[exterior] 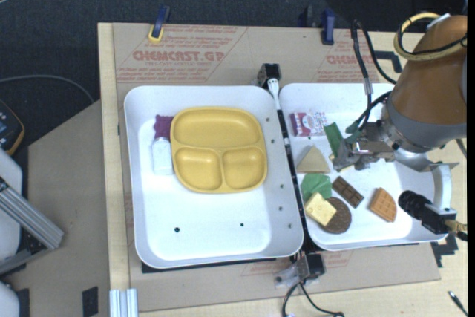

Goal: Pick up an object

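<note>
On the counter (pixel 119 249), two shallow white bins sit side by side. Nearest the camera in the right bin (pixel 386 237), a yellow block rests on a round brown cookie (pixel 338 217), with a waffle-patterned orange piece (pixel 384 204) at about 3 o'clock from it and a dark brown bar (pixel 346 191) just behind. Farther back lie a green leaf-shaped piece (pixel 315 184), a tan wedge (pixel 314 159), a dark green stick (pixel 334 137) and a red-and-white packet (pixel 306 122). The end effector (pixel 358 152) hangs low over the middle of this bin; the brown bar lies toward 6 o'clock from it, its long axis running roughly 10 to 4 o'clock. Whether it is parted or closed cannot be told. The grey arm (pixel 430 100) leans in from 3 o'clock, wrist bent down. The left bin (pixel 215 234) carries a yellow divided tray (pixel 219 148).
</note>
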`<state>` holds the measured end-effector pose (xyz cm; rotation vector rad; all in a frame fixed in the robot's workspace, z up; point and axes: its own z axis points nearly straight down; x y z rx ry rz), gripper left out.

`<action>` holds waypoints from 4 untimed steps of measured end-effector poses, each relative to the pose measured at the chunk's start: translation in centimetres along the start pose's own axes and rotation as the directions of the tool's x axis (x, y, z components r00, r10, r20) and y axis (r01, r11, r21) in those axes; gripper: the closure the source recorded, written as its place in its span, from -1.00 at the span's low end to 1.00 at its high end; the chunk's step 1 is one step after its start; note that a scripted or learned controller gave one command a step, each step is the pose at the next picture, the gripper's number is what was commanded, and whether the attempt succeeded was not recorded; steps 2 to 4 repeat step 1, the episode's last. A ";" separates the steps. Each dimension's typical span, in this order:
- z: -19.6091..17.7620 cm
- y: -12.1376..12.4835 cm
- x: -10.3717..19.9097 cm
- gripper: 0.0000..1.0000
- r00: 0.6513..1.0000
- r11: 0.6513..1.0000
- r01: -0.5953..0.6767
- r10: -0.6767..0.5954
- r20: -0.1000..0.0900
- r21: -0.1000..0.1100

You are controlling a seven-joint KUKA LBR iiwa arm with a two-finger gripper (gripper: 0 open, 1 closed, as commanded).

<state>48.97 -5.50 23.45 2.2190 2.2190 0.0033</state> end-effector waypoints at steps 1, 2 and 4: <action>2.0 -0.1 0.9 1.00 1.000 1.000 0.000 0.000 -0.002 0.009; 2.0 -0.1 0.9 1.00 1.000 1.000 0.000 0.000 -0.002 0.009; 2.0 -0.1 0.9 1.00 1.000 1.000 0.000 0.000 -0.002 0.009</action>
